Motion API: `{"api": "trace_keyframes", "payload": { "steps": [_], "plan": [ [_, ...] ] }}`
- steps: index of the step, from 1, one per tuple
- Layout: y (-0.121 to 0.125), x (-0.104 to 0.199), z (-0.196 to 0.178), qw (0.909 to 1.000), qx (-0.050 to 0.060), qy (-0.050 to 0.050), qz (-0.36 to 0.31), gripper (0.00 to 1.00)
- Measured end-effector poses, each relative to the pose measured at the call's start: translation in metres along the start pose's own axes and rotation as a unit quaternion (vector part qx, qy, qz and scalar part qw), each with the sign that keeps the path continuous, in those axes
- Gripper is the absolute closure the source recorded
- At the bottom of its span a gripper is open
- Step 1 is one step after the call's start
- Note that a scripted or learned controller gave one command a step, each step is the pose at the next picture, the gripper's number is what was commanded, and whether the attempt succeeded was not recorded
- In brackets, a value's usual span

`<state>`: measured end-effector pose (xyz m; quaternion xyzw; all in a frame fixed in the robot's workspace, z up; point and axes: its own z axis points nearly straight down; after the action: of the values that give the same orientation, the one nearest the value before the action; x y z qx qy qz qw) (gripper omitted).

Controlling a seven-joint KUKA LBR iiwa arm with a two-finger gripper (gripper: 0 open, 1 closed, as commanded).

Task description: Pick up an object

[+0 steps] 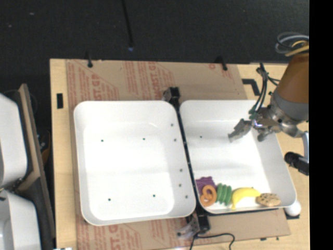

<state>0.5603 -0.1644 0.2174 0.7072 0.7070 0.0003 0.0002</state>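
Observation:
Along the near wall of the right bin [218, 111] lie several small toys: a purple piece [206, 182], an orange ring [208, 196], a green ridged piece [224, 193], a yellow banana [244, 195] and a tan cookie [268, 199]. My gripper [251, 129] hangs over the far right part of that bin, well above and behind the toys. Its two grey fingers [239, 129] are spread apart with nothing between them.
The left bin [88, 139] sits beside the right one on a cardboard sheet [130, 79]. A black clip [171, 94] joins the bins at the far side. White containers [13, 139] stand off the bench's left edge.

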Motion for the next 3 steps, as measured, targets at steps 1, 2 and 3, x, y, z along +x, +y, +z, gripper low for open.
{"api": "trace_keyframes", "payload": {
  "steps": [1,2,3],
  "plan": [
    [0.0,0.0,-0.011,1.0,-0.001,0.0,0.0,1.0],
    [-0.033,0.052,-0.058,1.0,-0.002,0.0,-0.002,1.0],
    [-0.032,0.05,-0.066,1.0,-0.001,0.0,0.0,1.0]
  ]
}}
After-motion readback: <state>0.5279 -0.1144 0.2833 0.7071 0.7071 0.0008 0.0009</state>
